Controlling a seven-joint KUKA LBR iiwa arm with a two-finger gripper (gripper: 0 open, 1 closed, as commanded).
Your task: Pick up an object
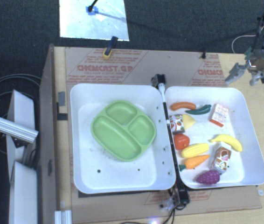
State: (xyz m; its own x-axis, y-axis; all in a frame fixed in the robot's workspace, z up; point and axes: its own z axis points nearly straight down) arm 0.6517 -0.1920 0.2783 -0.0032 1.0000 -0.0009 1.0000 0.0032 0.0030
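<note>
The right bin (248, 125) holds toy food: a sausage (182, 106), a green pepper (199, 109), a red-and-white carton (219, 114), a banana (227, 141), a tomato (181, 141), a corn cob (195, 150), a carrot (196, 162), purple grapes (208, 177), a small milk carton (222, 157) and a small can (177, 123). My gripper (246, 76) hangs open above the bench beyond the right bin's far right corner, with nothing between its fingers.
The left bin (85, 171) holds a green divided plate (124, 129). A black clamp (160, 80) sits at the far end of the seam between the bins. Cardboard (136, 66) lies under both bins. Cables run at far right.
</note>
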